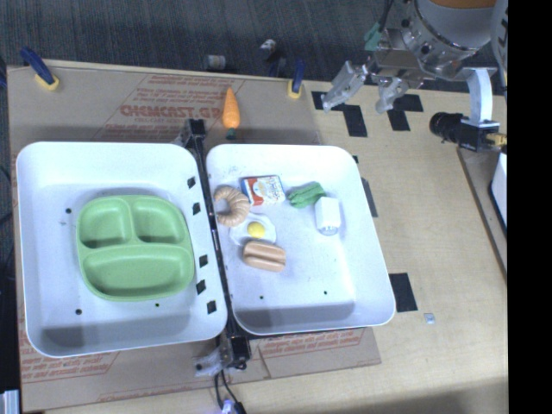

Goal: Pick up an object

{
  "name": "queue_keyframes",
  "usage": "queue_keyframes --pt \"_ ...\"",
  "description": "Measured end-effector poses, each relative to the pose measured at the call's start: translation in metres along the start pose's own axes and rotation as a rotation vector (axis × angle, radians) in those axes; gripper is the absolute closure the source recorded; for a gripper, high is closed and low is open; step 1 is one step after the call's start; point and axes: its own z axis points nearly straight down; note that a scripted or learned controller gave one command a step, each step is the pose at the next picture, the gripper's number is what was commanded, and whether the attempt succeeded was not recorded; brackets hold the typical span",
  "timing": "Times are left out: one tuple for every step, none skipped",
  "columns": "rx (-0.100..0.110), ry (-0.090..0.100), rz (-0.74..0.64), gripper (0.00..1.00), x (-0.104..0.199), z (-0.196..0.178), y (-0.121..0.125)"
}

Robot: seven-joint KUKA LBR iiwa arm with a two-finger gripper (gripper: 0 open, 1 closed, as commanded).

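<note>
The end effector was seen high over the tabletop, beyond the far right corner of the right bin, with its two fingers spread apart and nothing between them. All the candidate objects lay below and to the left of it, clustered in the far half of that bin.

The hot dog, farthest from the end effector, was judged light and slightly rounded, best taken across its short width. The doughnut was judged stiff enough to be pinched across one side of its ring, though it lay close to the bin's left wall. The fried egg looked flat and thin, hence hard to get fingers under. The small carton lay flat and was judged light but awkward at its edges. The green vegetable and the white block, nearest the end effector, were touching or nearly so, which could crowd a grasp.

The arm's upper part was cut off at the frame's top. What the green vegetable and white block really were could not be made out. A carrot lay outside the bins, left of the end effector.
</note>
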Motion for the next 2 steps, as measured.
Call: queue_keyframes --pt "-0.001 -0.001 -0.005 1.00 0.0004 -0.0108 0.0004" --pt "0.000 -0.001 -0.006 0.00 0.0005 -0.0106 0.0004"
